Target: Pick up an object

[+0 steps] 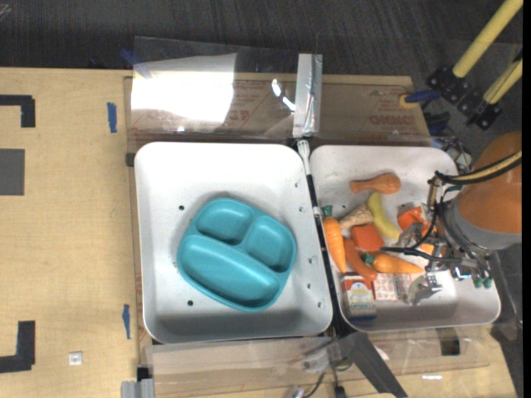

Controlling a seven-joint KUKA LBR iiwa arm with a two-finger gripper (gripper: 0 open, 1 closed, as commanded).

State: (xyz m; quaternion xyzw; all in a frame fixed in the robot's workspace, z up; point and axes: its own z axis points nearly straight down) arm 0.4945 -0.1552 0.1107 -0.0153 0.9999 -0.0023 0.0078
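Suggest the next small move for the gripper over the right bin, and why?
Probably a short drop straight down. The gripper hovers low over the right bin, at the edge of the toy-food pile, with an orange carrot just beside it. Nothing shows between its fingers, so no grasp yet. The teal divided plate sits apart in the left bin.

One camera hangs above the bench [58,222] and looks down at a slight slant, so the far edge lies at 12 o'clock and the near edge at 6. It stands back enough to take in both bins whole: the left bin [158,172] just left of centre, the right bin [477,309] toward 3 o'clock, where the arm [498,197] enters. Dark floor [249,7] runs along the top.
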